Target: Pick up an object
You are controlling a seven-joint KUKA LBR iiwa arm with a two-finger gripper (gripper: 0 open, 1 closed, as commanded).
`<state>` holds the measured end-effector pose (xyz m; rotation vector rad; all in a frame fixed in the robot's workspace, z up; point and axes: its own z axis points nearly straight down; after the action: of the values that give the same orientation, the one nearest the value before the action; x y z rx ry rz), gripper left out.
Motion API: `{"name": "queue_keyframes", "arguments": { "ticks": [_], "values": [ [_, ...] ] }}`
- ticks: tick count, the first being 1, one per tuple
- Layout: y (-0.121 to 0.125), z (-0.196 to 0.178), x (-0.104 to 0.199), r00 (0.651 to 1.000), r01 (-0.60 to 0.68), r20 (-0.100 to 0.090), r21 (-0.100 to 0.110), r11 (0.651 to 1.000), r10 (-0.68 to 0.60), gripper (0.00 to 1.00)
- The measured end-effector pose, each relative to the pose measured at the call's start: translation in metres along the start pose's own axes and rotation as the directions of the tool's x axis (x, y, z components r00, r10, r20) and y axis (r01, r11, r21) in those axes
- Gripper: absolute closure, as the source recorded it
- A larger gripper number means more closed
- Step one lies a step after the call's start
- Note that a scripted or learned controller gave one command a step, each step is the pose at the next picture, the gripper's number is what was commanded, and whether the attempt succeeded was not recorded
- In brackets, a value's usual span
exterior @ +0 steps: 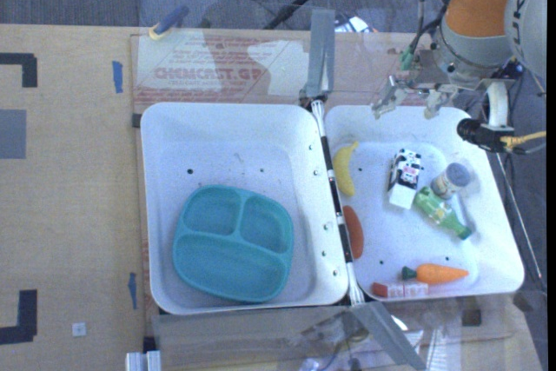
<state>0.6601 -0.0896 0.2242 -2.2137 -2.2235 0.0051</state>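
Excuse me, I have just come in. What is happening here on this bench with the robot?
A grey robot arm with an orange band holds its two-finger gripper open above the far edge of the right white bin, with nothing between its fingers. That bin contains a yellow banana, a red sausage, an orange carrot, a green bottle and a small black-and-white carton. The left white bin holds a teal divided plate.

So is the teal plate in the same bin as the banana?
No: the teal plate lies in the left bin, the banana in the right bin.

Bright, even light — soft, slightly blurred
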Motion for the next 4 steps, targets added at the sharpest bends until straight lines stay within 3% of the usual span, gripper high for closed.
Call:
{"name": "queue_keyframes", "arguments": {
  "ticks": [1, 2, 3, 4],
  "values": [
    [-0.027, 0.102, -0.002, 1.000, 0.015, 0.001, -0.011, 1.000, -0.015, 0.00],
    [0.008, 0.042, 0.024, 0.994, -0.112, 0.001, -0.003, 0.994, 0.112, 0.00],
    [-0.019, 0.101, -0.008, 0.999, -0.046, 0.000, -0.008, 0.999, 0.046, 0.00],
    [-0.038, 0.115, -0.008, 0.998, -0.064, 0.007, -0.045, 0.997, 0.065, 0.00]
  ]
}}
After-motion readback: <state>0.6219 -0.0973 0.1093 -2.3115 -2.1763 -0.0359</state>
